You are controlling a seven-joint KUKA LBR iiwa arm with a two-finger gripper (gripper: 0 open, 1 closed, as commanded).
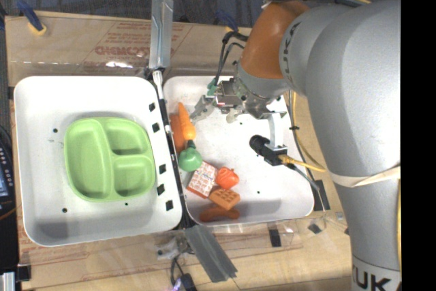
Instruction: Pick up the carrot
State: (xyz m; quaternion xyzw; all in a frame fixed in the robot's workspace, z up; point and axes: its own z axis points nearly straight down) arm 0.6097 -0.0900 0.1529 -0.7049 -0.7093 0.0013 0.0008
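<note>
Orange carrot (182, 125) lying lengthwise against the left wall of the right bin (300, 177), green top end pointing toward the near edge, just beside the divider between the bins. Not lifted yet, resting on the bin floor.

Gripper (216, 100) hanging over the far part of the right bin, a bit right of and beyond the carrot's orange tip. Apart from it, nothing between the fingers; whether spread or pinched — can't tell, too small and cluttered w/ cables.

Nearer the camera than the gripper, along the same wall: green round toy (190, 159) touching or nearly touching the carrot's leafy end, then red-white packet (202, 180), tomato-like piece (227, 178), waffle-like brown piece (225, 198), sausage-like piece (218, 214) at the near wall. Well left of the gripper, in the other bin: green divided plate (109, 159).

Risks, as judgement:
- Carrot hugging the wall, so little room for a finger on the wall side; could land on top of it or on the rim and skid off.
- Tapered, smooth shape; pinch near the tip prob. squeezes it out sideways.
- Descent too far toward the leafy end could nudge or catch the green toy instead.
- Gripper offset to the right; straight drop from here prob. closes on bare floor.
</note>
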